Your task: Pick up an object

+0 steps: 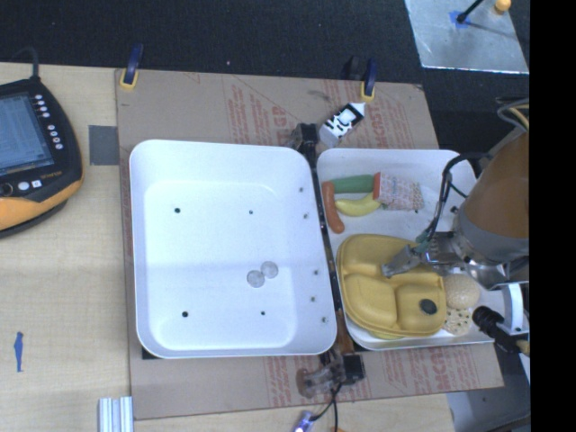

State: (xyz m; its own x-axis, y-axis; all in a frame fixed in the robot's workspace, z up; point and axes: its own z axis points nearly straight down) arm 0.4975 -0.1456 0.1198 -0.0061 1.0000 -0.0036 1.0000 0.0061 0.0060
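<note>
While the gripper (402,261) is seen low over the right bin (407,157), its finger state cannot be told; only a grey metal tip is made out, laid across the top of the yellow soft toy (389,291), and nothing is seen held in it. The toy is spread over the near half of that bin, so it is judged the likeliest pick target, being the largest and most exposed surface under the tool. A dark disc (427,308) is set on the toy toward the bin's near right corner, with a pale dotted ball (460,293) just beside it at the right wall. Along the far edge, a green and red block (352,184), a yellow banana (357,207), a speckled sponge-like piece (400,192) and an orange stick (332,209) by the left wall are crowded together, which is judged harder to approach cleanly. The left bin (225,156) is marked by two small round discs (263,274) near its middle. A teach pendant (31,156) is parked at the bench's left edge, well apart.
</note>
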